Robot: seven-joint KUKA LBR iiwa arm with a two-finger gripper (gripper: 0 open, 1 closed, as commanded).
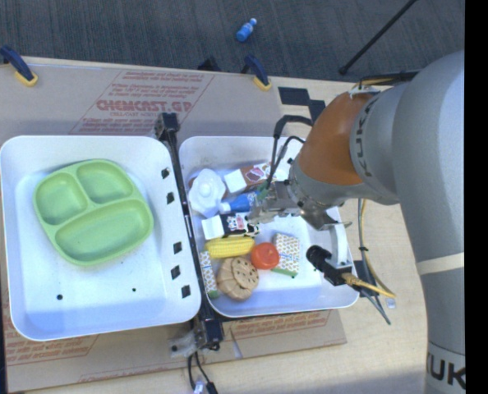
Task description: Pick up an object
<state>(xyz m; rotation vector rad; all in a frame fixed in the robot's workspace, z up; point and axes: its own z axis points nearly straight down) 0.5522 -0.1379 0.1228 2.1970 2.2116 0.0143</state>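
The grey robot arm with its orange wrist band (342, 150) reached in from the right over the right-hand shallow white bin (227, 148), its end effector (264, 203) lowered among the clutter there; whether it was open or closed, or gripped anything, could not be told. Just beside it lay a white crumpled object (206, 192) and a small blue-and-white carton (237, 205), with a yellow corn cob (229, 246), a round brown cookie (237, 276) and a red-orange ball (265, 256) nearer the front wall. The left-hand white bin (88, 310) on the counter held a green three-compartment plastic tray (92, 212).
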